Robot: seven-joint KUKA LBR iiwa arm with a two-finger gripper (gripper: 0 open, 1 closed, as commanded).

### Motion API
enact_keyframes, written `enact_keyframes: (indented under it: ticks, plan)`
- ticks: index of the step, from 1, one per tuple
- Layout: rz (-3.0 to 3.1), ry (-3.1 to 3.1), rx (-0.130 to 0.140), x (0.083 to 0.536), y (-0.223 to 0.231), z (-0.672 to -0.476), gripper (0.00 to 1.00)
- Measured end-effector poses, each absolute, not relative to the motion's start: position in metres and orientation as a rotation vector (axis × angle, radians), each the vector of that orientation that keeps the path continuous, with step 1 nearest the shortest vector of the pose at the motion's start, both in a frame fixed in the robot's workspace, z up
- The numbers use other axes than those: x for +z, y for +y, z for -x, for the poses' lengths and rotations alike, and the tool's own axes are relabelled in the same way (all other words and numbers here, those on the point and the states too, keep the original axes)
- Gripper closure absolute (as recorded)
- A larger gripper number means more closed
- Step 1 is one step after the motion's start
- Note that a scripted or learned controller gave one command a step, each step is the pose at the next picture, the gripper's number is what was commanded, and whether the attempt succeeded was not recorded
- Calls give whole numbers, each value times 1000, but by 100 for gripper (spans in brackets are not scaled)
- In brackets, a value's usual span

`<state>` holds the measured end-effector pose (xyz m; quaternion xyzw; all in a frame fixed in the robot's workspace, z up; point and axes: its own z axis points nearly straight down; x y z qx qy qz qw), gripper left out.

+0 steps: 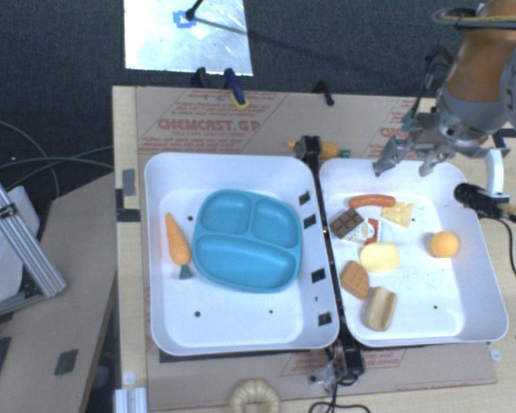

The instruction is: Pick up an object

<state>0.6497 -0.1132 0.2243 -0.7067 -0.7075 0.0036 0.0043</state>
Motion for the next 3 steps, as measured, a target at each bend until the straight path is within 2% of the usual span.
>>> enact_keyframes:
  ticks: [1,3]
  plan:
    - [2219,-2226,-2,232,-113,-652,0]
    - [2219,-2222,3,145,-115,-656,0]
